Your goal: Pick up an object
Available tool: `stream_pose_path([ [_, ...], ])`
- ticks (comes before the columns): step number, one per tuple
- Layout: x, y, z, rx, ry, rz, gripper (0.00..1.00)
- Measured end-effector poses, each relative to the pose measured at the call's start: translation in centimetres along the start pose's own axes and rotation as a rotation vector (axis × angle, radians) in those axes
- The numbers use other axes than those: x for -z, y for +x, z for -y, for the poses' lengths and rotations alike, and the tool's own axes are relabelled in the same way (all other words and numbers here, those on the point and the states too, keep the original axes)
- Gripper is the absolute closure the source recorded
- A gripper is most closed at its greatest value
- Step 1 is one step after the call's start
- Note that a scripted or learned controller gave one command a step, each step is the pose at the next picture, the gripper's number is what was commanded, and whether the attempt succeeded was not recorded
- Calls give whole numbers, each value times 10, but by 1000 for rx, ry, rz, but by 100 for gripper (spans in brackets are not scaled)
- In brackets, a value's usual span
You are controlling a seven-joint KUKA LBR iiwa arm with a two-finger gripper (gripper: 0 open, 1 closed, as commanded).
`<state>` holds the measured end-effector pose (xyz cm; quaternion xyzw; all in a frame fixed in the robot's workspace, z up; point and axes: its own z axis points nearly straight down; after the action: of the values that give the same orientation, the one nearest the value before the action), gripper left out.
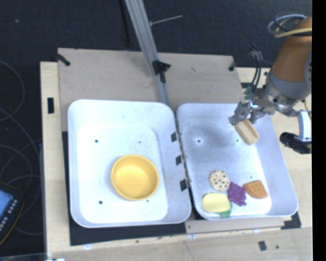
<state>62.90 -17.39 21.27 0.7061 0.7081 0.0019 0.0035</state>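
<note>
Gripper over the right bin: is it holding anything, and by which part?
The gripper appears to hold a tan cylinder-shaped object by its upper end, lifted above the right bin. The exact finger contact is too small to confirm.

The left bin [87,145] has open floor all round the yellow bowl [134,176], which sits near its front middle; the right bin [206,124] is bare across its rear and middle floor; its front end is crowded by a cookie [219,180], a yellow piece [215,203], purple grapes [237,193] and an orange piece [256,189]; a slanting metal rail [146,42] crosses above the rear of the bench, ending near the bins' shared edge.
</note>
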Motion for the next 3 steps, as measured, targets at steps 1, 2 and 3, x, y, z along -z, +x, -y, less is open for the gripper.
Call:
stream_pose_path([
  [1,-2,47,24,2,7,-2,100],
  [2,13,91,41,4,6,-4,100],
  [3,27,137,55,5,6,-4,100],
])
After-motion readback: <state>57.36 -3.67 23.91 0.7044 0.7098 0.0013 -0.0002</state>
